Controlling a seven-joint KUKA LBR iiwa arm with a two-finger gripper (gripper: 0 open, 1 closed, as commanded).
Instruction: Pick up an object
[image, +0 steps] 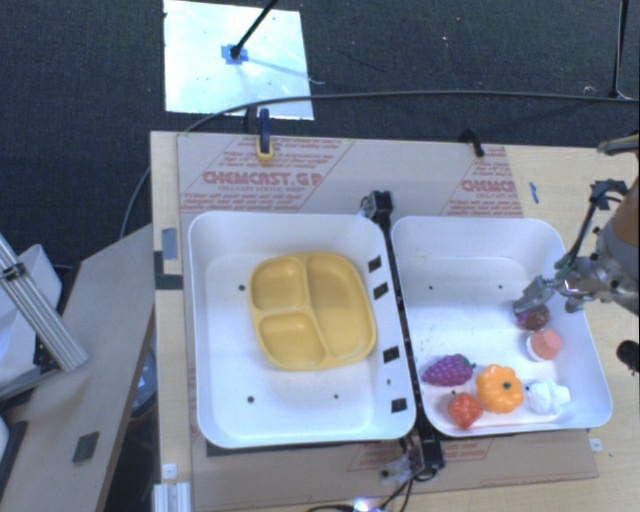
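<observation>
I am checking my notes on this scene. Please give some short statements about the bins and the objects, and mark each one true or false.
1. The yellow divided tray lies in the left bin. True.
2. The purple grapes lie on the yellow tray. False: they lie in the right bin.
3. The gripper is over the left bin. False: it is over the right bin, near its right wall.
4. The orange pumpkin sits beside a white object. True.

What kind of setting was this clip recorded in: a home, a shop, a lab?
Most likely a robotics lab test bench. Two white bins sit on a Chemcast-printed sheet; one holds a yellow divided plate, the other toy fruit such as purple grapes, with the arm's pincer over it.
</observation>
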